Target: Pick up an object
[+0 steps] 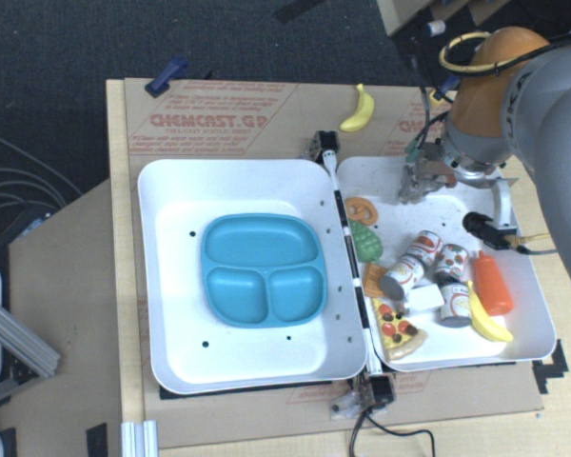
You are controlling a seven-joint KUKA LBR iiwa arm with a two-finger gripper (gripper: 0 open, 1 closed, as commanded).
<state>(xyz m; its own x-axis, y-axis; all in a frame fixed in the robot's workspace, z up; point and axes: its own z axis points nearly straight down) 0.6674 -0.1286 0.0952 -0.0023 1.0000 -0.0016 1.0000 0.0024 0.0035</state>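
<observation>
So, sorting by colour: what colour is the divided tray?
Light blue tray, camera view.

Two white bins; one blue tray; two bananas; three cans.

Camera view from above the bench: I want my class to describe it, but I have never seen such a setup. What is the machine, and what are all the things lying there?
The picture is taken by one fixed camera looking down at a slant on a bench. The big grey shape with the orange band at the right is a robot arm; a program steers it, and its job is to pick up an object. At its tip is a pincer, hanging over the far end of the right bin; nothing can be seen held in it. That bin holds toy food: cans, an orange bottle, a banana, a pizza slice and a pretzel. The left bin holds a blue divided plate. A second banana lies on the bench behind the bins.
</observation>
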